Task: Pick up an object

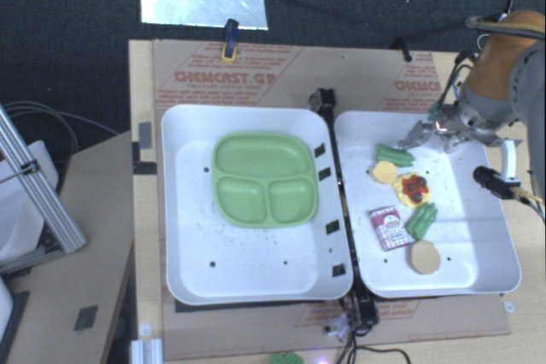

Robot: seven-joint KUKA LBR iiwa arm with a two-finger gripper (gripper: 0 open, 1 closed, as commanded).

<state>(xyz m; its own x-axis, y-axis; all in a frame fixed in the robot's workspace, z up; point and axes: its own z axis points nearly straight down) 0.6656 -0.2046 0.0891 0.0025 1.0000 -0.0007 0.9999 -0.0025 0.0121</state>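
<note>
Two shallow white bins sit side by side on a cardboard-lined bench. The left bin (183, 209) carries a green divided tray (263, 179), prob. the drop-off spot, w/ nothing in its compartments. The right bin (486, 260) has all the pickable stuff, so the arm (503, 72) works on that side, reaching in from the right over the bin's back edge.

Items are bunched in the bin's left-centre: a green pepper-like piece (393, 155) at the back, a yellow disc (385, 173) touching it in front, a red-and-yellow toy food piece (413, 188) just right of the disc, then a red-white packet (389, 228), a green pickle-like piece (421, 220) beside it, and a tan round piece (425, 257) nearest the camera. They lie close together, so a clean grab needs care w/ neighbours.

Gripper (424, 132) hangs just behind the green pepper-like piece, tips angled down-left toward it. The fingers look spread a little apart and nothing sits between them, so no hold yet. My guess: it's lining up on that back piece, the nearest to its reach. Risk: nudging the yellow disc while closing.
</note>
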